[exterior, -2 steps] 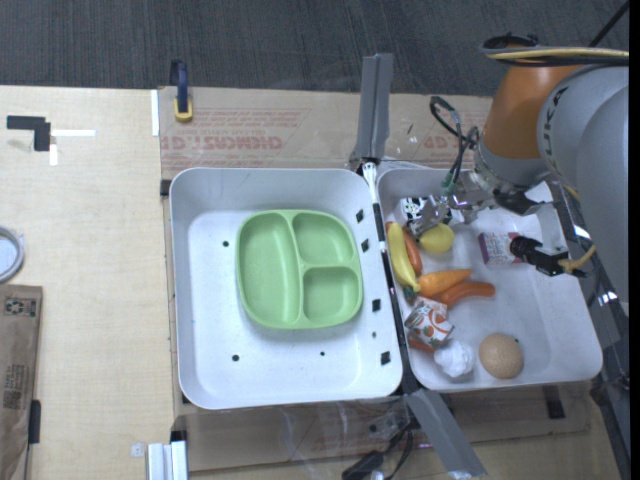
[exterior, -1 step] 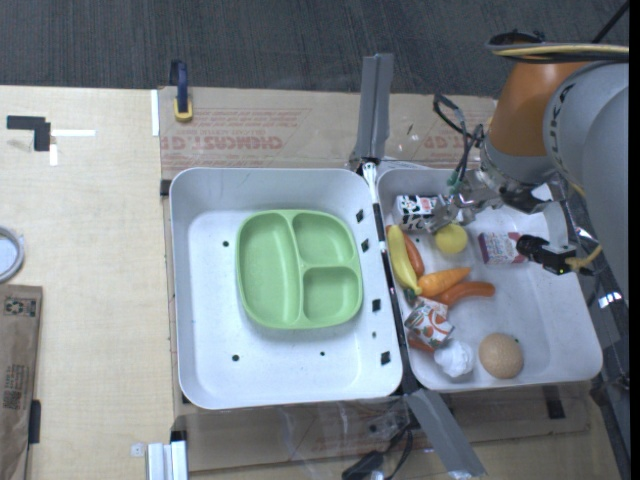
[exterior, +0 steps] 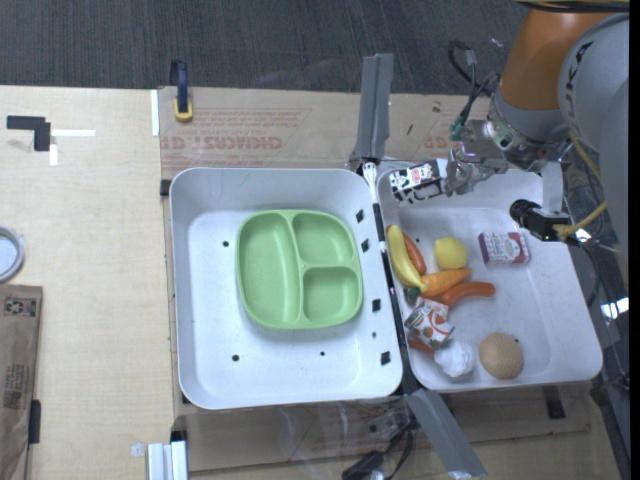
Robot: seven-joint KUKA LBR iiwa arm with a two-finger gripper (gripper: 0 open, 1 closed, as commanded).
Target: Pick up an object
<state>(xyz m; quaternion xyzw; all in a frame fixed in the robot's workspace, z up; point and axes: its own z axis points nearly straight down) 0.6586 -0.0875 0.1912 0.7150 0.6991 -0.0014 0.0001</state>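
Catalogued from largest to smallest, all positions taken from the right-hand shallow white bin [exterior: 560, 298].

- Left-hand shallow white bin [exterior: 205, 298]: directly beside the right-hand bin, sharing the middle divider. Carries a pale green three-compartment plastic tray [exterior: 299, 268], lying flat near the centre.
- Grey KUKA arm with orange band [exterior: 560, 53]: above the far right corner of the right-hand bin, reaching in from the right.
- Two-finger gripper [exterior: 462, 175]: over the far edge of the right-hand bin, near its far left corner. Finger spacing too cluttered to read; cannot tell whether spread or pressed together. Nothing seen between the fingers.
- Yellow plastic banana [exterior: 402, 258]: along the left wall of the right-hand bin, lengthwise.
- Orange toy carrot [exterior: 455, 288]: mid-bin, lying crosswise, touching the banana's near end.
- Round tan ball-like object [exterior: 501, 355]: near right area of the bin floor, apart from the rest.
- Small red-and-white printed carton [exterior: 430, 323]: near left area, just below the carrot.
- White and pink small carton [exterior: 503, 247]: right of centre, apart from the other items.
- Black-and-white printed small packet [exterior: 414, 179]: far left corner, just beside the gripper.
- Yellow lemon-shaped toy [exterior: 451, 253]: centre of the bin, just beside the banana, touching the carrot.
- Crumpled white object [exterior: 455, 359]: near edge, touching the red-and-white carton.
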